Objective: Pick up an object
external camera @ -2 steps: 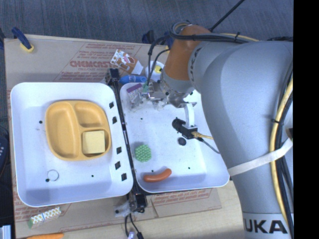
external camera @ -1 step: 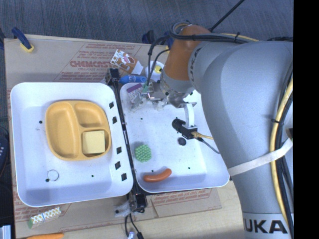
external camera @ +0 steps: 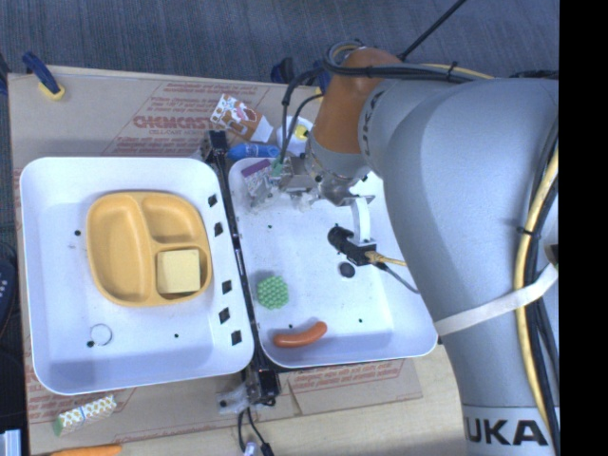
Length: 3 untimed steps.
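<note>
Gripper sits low at the far-left corner of the right bin, reaching in from the right under the grey arm. Whether it is released or clenched cannot be told; the tip is lost in clutter and glare. Nothing can be seen held. Candidate objects: green ball lies on the bin floor nearer the camera than the gripper, roughly straight below it in the view, well apart. Orange sausage lies farther the same way, near the bin's front wall, long axis running left–right with a slight tilt. Judgement: the ball is the nearer target; the move is a pull back toward the front edge, then descent.
</note>
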Motion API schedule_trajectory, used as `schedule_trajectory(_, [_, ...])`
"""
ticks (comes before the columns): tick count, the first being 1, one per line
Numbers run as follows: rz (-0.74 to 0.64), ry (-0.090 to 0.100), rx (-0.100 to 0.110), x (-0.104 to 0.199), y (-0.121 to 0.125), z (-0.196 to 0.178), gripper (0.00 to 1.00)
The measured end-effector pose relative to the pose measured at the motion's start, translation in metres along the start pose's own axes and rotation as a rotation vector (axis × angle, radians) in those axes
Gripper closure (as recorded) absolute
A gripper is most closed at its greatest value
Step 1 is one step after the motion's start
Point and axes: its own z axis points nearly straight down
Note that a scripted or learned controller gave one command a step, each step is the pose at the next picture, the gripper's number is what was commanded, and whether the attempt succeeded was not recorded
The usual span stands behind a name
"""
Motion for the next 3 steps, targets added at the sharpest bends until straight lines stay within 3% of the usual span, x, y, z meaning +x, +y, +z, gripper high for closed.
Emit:
schedule_trajectory(2, [0.0,0.0,0.0,0.0,0.0,0.0,0.0])
schedule_trajectory(3, [0.444,0.002,0.004,0.0021,-0.0005,0.0002,0.0])
